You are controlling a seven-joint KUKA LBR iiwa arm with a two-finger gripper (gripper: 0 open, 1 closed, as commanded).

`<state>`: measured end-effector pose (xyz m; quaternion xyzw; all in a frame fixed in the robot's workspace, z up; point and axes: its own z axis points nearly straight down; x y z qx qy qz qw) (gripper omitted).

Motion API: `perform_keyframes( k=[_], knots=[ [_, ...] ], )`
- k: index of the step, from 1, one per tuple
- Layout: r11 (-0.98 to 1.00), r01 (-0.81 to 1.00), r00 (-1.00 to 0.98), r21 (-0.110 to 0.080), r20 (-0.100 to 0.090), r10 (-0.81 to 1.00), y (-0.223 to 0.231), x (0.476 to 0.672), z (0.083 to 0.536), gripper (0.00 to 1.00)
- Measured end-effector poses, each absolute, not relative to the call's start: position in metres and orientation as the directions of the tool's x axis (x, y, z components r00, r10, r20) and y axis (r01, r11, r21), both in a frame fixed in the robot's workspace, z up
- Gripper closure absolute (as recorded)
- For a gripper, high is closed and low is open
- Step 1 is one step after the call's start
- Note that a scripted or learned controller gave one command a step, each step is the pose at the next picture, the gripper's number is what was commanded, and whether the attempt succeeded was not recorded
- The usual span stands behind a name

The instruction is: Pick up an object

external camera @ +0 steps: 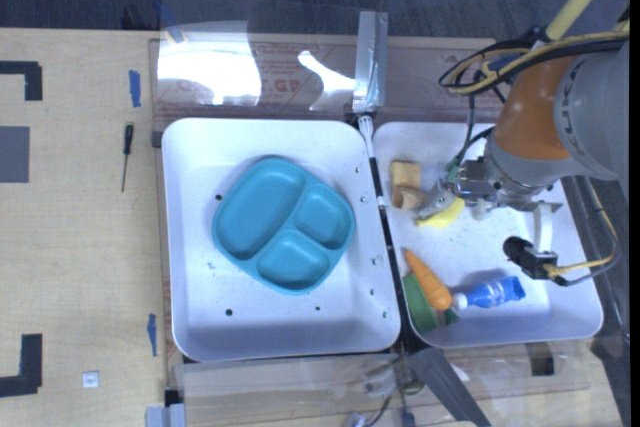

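Yellow, a small banana-like piece (441,213) lies in the right bin (575,315), just under the gripper (447,198); whether the jaws are apart or together cannot be told; a centred, vertical closure is judged best, kept off the tan block (405,183) beside it; the carrot (428,282) lies apart.

Small yellow object (445,212) lying flat, upper middle of right bin (580,315)
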<state>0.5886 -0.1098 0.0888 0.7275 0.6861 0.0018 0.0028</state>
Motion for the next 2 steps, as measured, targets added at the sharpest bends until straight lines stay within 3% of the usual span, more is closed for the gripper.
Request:
perform_keyframes(
  k=[1, 2],
  knots=[
    [-0.007, 1.000, 0.007, 0.004, -0.001, 1.000, -0.121, 0.629, 0.087, 0.00],
    [0.062, 0.998, -0.062, 0.004, 0.000, 0.998, -0.101, 0.609, 0.087, 0.00]
  ],
)
